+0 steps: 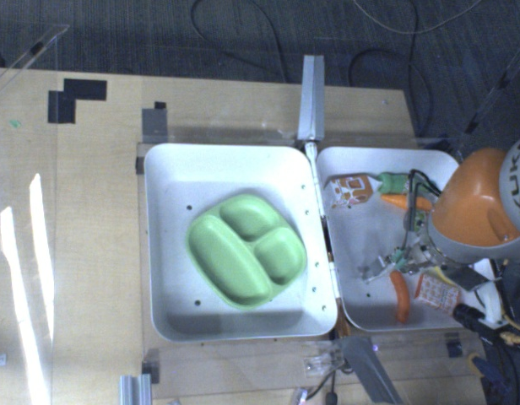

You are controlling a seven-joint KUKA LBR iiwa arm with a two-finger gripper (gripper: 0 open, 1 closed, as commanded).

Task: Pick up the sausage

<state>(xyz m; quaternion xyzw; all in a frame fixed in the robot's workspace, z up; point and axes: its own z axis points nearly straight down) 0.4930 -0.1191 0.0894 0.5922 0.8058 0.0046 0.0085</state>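
Sausage [400, 294] lying in right bin [354, 251], not picked up yet | gripper [405, 258] hanging just above it | jaws: cannot tell | grabbing, lifting left

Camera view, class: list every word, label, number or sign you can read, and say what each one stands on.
"KU": dark letters on the arm's grey casing, cut off by the picture's edge.
Small carton in the right bin: orange and white print, too blurred to read.
Red and white packet beside the sausage: print too small to read.
Green divided plate, left bin: no text.
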